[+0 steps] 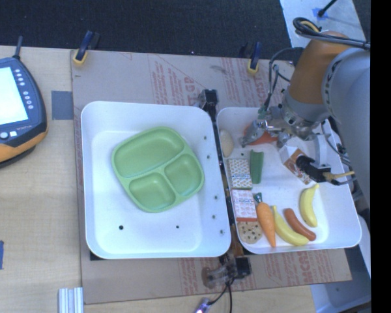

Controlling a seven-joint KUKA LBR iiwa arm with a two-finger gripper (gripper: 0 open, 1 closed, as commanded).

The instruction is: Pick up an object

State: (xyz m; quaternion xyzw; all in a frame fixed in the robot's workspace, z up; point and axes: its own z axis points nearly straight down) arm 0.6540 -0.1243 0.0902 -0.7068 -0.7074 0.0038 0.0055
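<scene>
A light wooden bench [32, 201] under a sheet of brown printed cardboard [163, 77] is filling the scene, with dark floor lying beyond its far edge; everything below is being placed against the shallow white right-hand bin [342, 223]. To that bin's left, touching it along one side, the larger shallow white left-hand bin [101, 233] is holding a pale green three-compartment plastic plate [158, 168]; far left of both, a grey and orange handheld control pendant [10, 109] is lying at the bench edge. The grey arm with its orange band [319, 64] is leaning over the right-hand bin's far end, and its two-finger gripper [268, 130] is hanging low there, just above a small red-orange toy [260, 137]; how far the jaws are parted, and whether they grip anything, I cannot tell. Within the bin's near end two yellow toy bananas [307, 205] [288, 231], a red toy sausage [300, 223] and an orange toy carrot [266, 223] are lying close together; along its left wall small printed cards [241, 173] and a green oblong piece [256, 165] are sitting; a beige rounded piece [227, 142] is resting in the far left corner.
</scene>
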